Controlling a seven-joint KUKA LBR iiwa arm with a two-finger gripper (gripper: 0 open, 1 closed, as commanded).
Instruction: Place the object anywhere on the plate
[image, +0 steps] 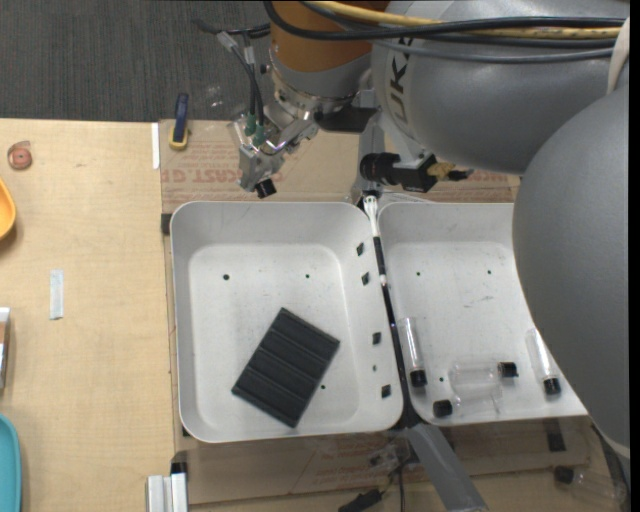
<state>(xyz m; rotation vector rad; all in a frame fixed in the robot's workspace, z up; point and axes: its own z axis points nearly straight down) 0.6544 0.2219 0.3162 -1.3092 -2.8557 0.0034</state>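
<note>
A black ribbed rectangular plate (287, 366) lies tilted on the floor of the left bin (200, 300), toward its front. Several clear tubes with black caps (476, 380) lie in the front part of the right bin (450, 270). One of them (408, 348) rests along that bin's left wall. My gripper (258, 165) hangs over the back rim of the left bin, well away from the plate. A small black tip (264, 187) shows at its lower end. Whether that tip is a finger or a capped tube is unclear.
The arm's grey body covers the right bin's far right side. A blue clamp (181, 118) sits on the cardboard behind the left bin. On the wooden bench to the left lie a small white strip (57, 295), a red disc (18, 155) and an orange item (5, 215).
</note>
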